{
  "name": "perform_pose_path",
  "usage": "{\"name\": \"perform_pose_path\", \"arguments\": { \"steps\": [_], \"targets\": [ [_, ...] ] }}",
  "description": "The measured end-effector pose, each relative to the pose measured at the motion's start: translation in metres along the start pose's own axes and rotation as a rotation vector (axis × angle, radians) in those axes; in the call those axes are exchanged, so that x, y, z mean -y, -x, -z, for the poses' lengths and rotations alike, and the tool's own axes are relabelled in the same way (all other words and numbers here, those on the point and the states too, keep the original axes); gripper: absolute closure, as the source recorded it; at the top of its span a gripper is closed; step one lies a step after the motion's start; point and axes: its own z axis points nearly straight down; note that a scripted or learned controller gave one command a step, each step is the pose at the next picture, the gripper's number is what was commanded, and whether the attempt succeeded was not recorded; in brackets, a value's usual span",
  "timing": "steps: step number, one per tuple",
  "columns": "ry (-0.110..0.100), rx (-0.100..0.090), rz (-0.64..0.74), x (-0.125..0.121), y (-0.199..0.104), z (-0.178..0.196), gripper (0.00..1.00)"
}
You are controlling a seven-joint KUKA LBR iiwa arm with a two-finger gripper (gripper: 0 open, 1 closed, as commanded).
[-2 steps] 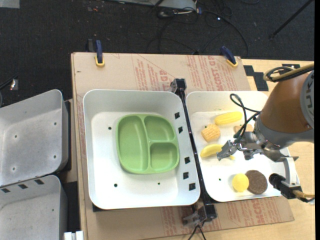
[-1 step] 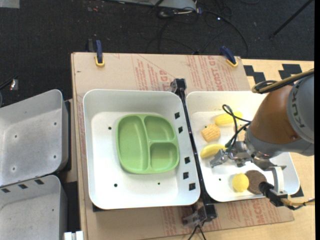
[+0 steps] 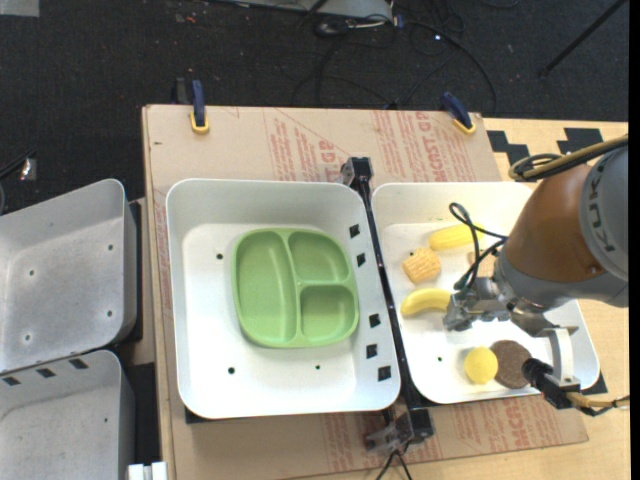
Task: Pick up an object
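Hand (image 3: 462, 313) sits low in the right bin (image 3: 400, 208), its metal tip just right of a yellow banana (image 3: 424, 302); whether its grip is open or closed cannot be told, and nothing shows between its parts. Above-left of it lies a corn piece (image 3: 422, 265), with a second yellow fruit (image 3: 449, 237) further up. Below it rest a lemon (image 3: 481, 365) and a brown disc (image 3: 511, 363), touching. Far left, a green divided plate (image 3: 296, 287) fills the left bin (image 3: 190, 268).

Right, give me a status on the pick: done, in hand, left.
Done: the arm has reached into the right bin, with the gripper low beside the banana. In hand: nothing visibly lifted. Left: grasp and raise an item. The corn, lemon and brown disc lie untouched.
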Motion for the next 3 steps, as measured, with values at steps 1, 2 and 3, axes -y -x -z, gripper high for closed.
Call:
{"name": "perform_pose_path", "arguments": {
  "steps": [1,2,3],
  "targets": [
    [0.007,0.002,0.004,-0.005,0.009,0.058,1.0],
    [0.008,0.003,0.005,-0.005,0.014,0.121,1.0],
    [0.007,0.003,0.005,0.0,0.02,0.168,1.0]
  ]
}}
